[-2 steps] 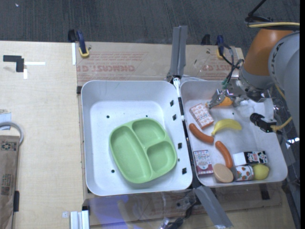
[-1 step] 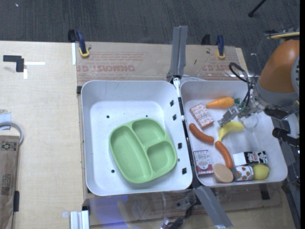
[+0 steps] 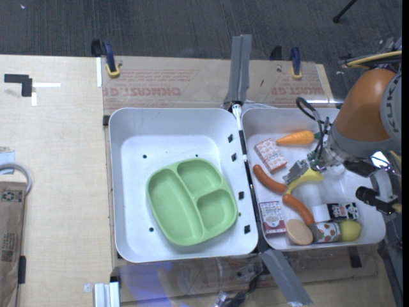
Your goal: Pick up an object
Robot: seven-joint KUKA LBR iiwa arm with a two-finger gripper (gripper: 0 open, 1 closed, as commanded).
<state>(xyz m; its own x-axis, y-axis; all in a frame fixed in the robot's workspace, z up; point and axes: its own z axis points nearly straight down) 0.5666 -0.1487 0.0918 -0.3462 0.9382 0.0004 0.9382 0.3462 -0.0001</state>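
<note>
I see open floor in the left bin [image 3: 128, 171] around the green divided plate [image 3: 193, 201], widest along its far edge. The right bin [image 3: 377, 232] is crowded: a carrot [image 3: 295, 138], small cartons [image 3: 271, 155], two sausages [image 3: 269, 178] and a banana [image 3: 303, 180] fill its middle, and a can [image 3: 327, 231] lines the near edge. The arm [image 3: 364, 117] blocks its right side.

Grey arm [image 3: 383, 117], broad orange band (rounded, glossy), black cable looped by wrist, metal gripper [image 3: 305, 166]

Green plate [image 3: 192, 200]; white bins [image 3: 121, 171]; orange carrot [image 3: 295, 138]; yellow banana [image 3: 304, 179].
</note>
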